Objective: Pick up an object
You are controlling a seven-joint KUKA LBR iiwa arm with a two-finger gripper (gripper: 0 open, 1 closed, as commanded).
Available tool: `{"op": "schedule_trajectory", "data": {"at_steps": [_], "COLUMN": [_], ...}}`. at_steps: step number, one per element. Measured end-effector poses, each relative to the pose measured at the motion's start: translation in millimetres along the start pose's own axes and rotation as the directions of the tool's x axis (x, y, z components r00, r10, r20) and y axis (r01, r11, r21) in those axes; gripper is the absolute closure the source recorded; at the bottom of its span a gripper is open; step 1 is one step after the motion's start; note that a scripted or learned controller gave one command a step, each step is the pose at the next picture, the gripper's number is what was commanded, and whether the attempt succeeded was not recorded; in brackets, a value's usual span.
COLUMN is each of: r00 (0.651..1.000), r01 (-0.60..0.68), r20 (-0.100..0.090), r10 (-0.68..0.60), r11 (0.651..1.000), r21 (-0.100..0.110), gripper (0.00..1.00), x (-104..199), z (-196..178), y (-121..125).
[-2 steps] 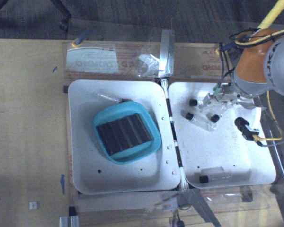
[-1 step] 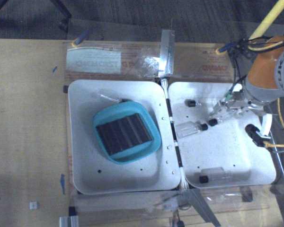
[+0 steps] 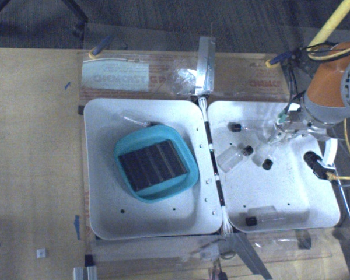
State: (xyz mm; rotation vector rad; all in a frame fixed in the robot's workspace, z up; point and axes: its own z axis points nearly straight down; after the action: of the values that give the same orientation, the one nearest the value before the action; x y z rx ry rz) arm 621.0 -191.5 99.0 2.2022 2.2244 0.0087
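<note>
Lying along the near wall of the right bin (image 3: 332,214), a clear tube (image 3: 268,219) leaves bare floor behind it. A bottle (image 3: 232,157) sits mid-bin near the divider. Farther back, the gripper (image 3: 287,126) hangs over small clear bottles (image 3: 267,134); its opening I cannot tell.

The robot's arm (image 3: 332,89) comes in from the right side, up near the top. It is grey, with a big orange band above the wrist. The wrist bends down and to the left. The gripper (image 3: 287,124) sits at its end, pointing down.
</note>
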Motion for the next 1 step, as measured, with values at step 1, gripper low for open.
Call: {"op": "schedule_trajectory", "data": {"at_steps": [1], "r00": [0.975], "r01": [-0.223], "r20": [0.000], "r10": [0.223], "r11": [0.975], "r21": [0.011], "gripper": [1.00], "x": [33.8], "z": [-112.7], "y": [36.6]}}
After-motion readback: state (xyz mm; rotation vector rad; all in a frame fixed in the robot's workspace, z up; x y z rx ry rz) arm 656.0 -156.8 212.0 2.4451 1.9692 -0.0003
